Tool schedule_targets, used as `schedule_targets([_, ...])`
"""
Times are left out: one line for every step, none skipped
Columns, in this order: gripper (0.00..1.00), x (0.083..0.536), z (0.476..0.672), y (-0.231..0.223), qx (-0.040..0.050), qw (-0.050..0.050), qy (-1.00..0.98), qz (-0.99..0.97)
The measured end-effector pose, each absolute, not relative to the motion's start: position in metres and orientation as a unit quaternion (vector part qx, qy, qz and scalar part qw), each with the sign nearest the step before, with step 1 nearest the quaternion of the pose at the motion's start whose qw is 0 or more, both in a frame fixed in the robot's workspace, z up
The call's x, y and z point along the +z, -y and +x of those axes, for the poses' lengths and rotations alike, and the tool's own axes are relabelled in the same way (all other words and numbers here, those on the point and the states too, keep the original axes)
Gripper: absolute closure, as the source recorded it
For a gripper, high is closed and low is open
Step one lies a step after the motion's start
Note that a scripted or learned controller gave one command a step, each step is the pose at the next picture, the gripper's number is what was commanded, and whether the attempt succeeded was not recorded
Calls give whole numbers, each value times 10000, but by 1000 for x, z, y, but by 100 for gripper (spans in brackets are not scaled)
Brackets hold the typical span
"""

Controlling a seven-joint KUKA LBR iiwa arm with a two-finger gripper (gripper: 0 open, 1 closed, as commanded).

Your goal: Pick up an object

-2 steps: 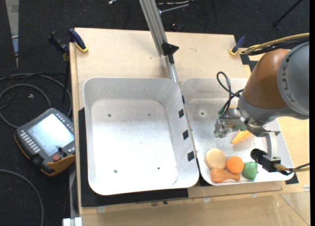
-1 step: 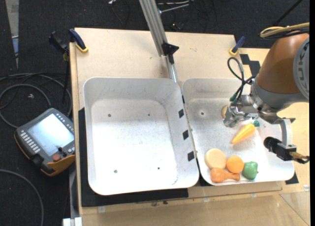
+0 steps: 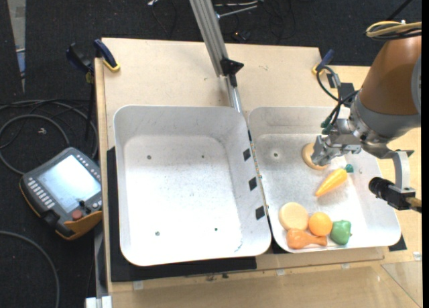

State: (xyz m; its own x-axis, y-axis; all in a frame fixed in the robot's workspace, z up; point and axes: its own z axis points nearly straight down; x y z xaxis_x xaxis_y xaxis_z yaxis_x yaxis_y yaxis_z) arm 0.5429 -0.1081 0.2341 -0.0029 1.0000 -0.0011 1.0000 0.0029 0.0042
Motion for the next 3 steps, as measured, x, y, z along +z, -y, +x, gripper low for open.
schedule_targets([100,226,545,57,5,-7,-7099,7043])
schedule_targets([100,224,560,-4,11,-5,-7102,7040])
schedule_targets([100,235,574,-61,13,-5,-7100,7042])
